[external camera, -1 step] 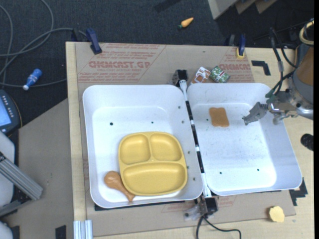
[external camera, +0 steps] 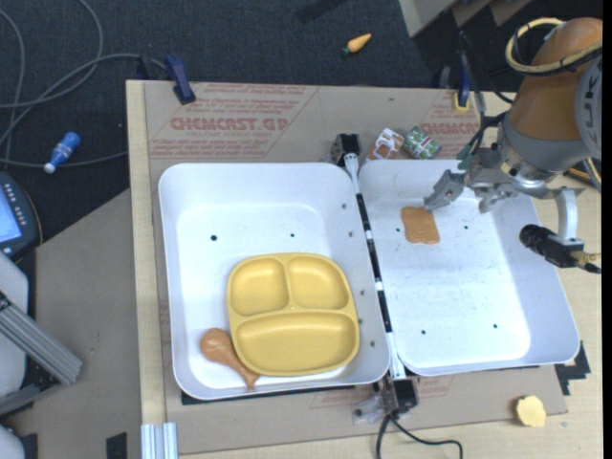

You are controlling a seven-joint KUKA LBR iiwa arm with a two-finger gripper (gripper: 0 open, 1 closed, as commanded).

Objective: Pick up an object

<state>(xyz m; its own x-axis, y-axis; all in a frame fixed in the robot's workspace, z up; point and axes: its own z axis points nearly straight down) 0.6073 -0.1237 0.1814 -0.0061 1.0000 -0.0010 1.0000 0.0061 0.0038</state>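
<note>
Camera view, looking down at a slant, has the gripper [external camera: 469, 187] hanging over the far part of the right bin [external camera: 497, 347], with the grey arm [external camera: 550, 113] and its orange band reaching in from the right. Two dark fingers [external camera: 442, 191] point down and to the left, set apart from each other with nothing between them, so the jaws read as spread and empty.

Just below and left of the fingertips lies a flat tan piece, much like a slice of toy toast [external camera: 420, 225], resting on the bin floor. It looks apart from the fingers, though the gap is small and I cannot rule out a light touch. This is the nearest candidate for the pick. By my reading the task is at its start: the approach is made, but no grasp, closing or lifting has been done, and all of that is left.

In the left bin [external camera: 191, 208] sits a yellow divided plate [external camera: 292, 314] with three compartments, and a tan toy drumstick [external camera: 226, 350] lies at its near-left corner, touching or tucked just under its rim.

As for writing, the brown board [external camera: 143, 256] under the bins carries red print, repeated along its far edge. The clearest run reads "CHEMCAST" followed by letters like "GP". A small crumpled wrapper [external camera: 406, 143] beyond the right bin has red and green print, too small to read. On the dark floor lie a blue-and-white bottle [external camera: 63, 149] and an orange scrap [external camera: 359, 41]; a yellow lump [external camera: 530, 410] sits on the board near the right bin's near corner.
</note>
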